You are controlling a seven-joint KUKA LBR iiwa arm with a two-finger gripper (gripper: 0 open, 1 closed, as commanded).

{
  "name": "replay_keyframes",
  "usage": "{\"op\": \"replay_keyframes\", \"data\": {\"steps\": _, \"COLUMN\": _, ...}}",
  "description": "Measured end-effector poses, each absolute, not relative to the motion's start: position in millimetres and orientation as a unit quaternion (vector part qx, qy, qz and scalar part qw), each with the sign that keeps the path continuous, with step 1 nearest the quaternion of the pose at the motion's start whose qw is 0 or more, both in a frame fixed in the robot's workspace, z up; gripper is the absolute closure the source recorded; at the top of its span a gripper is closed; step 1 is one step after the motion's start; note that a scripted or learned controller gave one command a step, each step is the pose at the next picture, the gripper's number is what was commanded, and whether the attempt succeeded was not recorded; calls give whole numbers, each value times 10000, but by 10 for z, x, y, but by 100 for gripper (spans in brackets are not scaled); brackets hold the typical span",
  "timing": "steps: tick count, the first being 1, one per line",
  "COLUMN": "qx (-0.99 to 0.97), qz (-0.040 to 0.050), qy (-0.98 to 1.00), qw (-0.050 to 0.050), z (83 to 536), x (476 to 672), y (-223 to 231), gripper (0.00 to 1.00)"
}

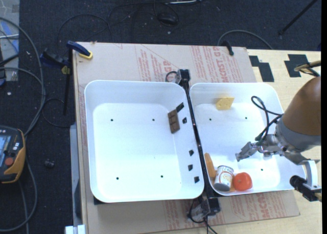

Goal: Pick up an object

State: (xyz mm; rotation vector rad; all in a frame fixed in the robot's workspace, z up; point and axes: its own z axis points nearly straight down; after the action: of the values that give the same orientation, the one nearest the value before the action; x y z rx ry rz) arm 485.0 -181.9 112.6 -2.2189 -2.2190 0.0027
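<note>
Cardboard-topped bench (153, 59), dark, prob. carpeted floor (41, 18)

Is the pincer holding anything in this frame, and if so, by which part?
Nothing is held. The pincer hangs over bare floor of the right bin, apart from the can and tomato.

Right bin (271, 95) centre open; can (223, 177), tomato (243, 181) crowd near corner.

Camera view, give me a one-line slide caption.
Gripper poised over right bin above can and tomato.
</note>
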Motion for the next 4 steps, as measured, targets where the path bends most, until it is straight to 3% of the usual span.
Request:
{"op": "replay_keyframes", "data": {"steps": 1, "qx": -7070, "qz": 5, "qy": -7072, "qw": 11, "z": 914, "x": 4844, "y": -1815, "gripper": 0}}
{"op": "replay_keyframes", "data": {"steps": 2, "qx": -7071, "qz": 0, "qy": -7071, "qw": 4, "z": 1024, "x": 4849, "y": -1816, "gripper": 100}}
{"op": "replay_keyframes", "data": {"steps": 4, "qx": -7066, "qz": -14, "qy": -7076, "qw": -20, "z": 2181, "x": 4919, "y": -1690, "gripper": 100}}
